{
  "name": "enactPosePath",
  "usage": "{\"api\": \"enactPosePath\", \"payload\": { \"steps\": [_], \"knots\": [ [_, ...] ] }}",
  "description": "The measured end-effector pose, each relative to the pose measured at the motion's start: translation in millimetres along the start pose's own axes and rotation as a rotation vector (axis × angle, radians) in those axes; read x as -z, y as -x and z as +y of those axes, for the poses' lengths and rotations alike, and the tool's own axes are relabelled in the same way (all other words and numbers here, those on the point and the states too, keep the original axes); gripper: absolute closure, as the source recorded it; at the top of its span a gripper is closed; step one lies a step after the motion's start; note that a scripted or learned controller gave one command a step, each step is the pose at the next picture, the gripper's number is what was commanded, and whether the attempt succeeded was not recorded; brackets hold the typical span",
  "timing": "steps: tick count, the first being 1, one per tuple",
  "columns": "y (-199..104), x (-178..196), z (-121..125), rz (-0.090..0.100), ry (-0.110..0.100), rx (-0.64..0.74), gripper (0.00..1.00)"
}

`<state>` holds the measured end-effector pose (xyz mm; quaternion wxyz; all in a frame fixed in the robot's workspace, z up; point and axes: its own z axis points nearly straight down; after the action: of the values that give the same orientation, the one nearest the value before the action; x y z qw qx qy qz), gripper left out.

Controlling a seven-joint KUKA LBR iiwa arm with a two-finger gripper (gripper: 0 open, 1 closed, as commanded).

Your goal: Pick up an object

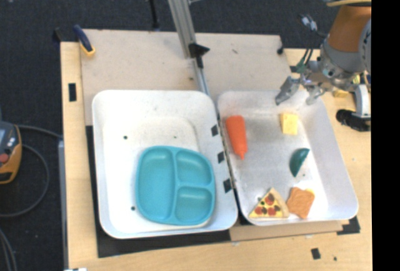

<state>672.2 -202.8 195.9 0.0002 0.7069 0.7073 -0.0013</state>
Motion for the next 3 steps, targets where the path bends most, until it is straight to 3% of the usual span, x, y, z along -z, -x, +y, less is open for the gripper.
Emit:
{"api": "enactPosePath", "payload": {
  "steps": [1,2,3],
  "knots": [
    [2,-63,-1,0.001,-0.002,-0.001,0.0],
    [3,-47,1,-0.003,0.007,0.001,1.0],
    [11,8,10,-0.001,0.009,0.003,1.0]
  ]
}}
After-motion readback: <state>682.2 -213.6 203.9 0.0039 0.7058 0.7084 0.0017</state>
